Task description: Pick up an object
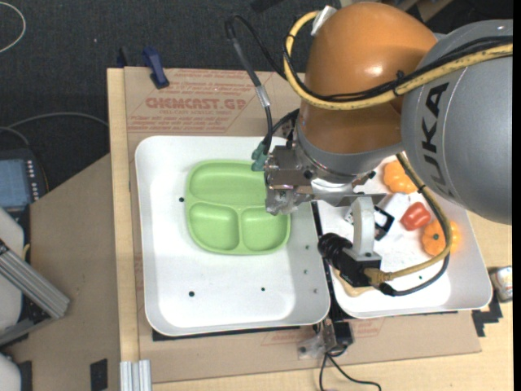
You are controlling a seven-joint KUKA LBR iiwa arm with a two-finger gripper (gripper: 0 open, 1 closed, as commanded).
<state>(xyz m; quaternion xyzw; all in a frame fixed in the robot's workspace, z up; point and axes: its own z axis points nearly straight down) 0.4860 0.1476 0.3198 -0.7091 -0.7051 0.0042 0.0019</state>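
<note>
A light green divided plate [228, 206] lies in the left white bin [163, 243], towards its upper middle. My gripper [275, 202] hangs under the big orange wrist band, right over the plate's right rim near the wall between the two bins. The arm's own bulk hides the gripper's lower end and whatever lies beneath it. In the right bin [464, 287] an orange piece [398, 177], a red piece [417, 214] and another orange piece [437, 236] lie close together near the far right side, apart from the gripper.
The arm covers most of the right bin's upper half. Both bins rest on a brown board [195, 96] with red lettering. A blue clip [155, 66] sits at the board's top left corner.
</note>
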